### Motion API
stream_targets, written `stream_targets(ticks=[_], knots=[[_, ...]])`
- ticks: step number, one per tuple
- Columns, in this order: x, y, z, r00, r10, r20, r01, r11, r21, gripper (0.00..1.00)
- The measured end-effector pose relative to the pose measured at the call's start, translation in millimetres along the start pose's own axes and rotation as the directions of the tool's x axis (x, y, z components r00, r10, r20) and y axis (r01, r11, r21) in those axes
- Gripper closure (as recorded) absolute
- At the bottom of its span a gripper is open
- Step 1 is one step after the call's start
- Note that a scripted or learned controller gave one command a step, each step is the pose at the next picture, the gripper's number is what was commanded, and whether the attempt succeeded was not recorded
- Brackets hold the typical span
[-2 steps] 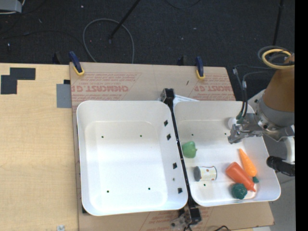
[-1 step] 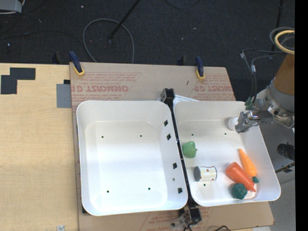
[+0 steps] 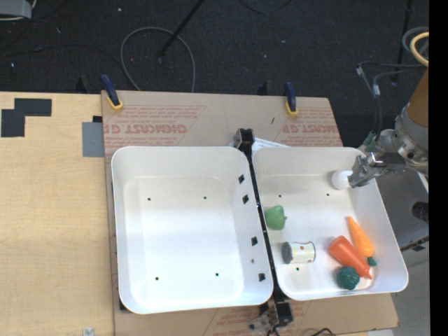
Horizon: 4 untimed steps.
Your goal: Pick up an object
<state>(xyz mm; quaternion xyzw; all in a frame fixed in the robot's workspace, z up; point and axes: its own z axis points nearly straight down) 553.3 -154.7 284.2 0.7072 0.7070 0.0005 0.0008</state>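
Where the right bin (image 3: 392, 219) meets its far right rim, the gripper (image 3: 358, 175) sits beside a white ball (image 3: 340, 180); whether it grips it I cannot tell.

Even, fairly bright overhead light washes the two white bins (image 3: 185, 222), whose floors glare close to pure white with little surface detail, while the dark floor (image 3: 210, 40) behind the bench stays dim and grainy. Shadows are soft and short, lying along the inner walls of the bins and under the small objects in the right one. The whole frame is slightly soft, with small items lacking crisp edges.
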Motion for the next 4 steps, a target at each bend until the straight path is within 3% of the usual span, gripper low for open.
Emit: stream_targets(ticks=[4], knots=[[193, 0, 35, 1.0, -0.003, 0.0, 0.003, 1.0, 0.003, 1.0]])
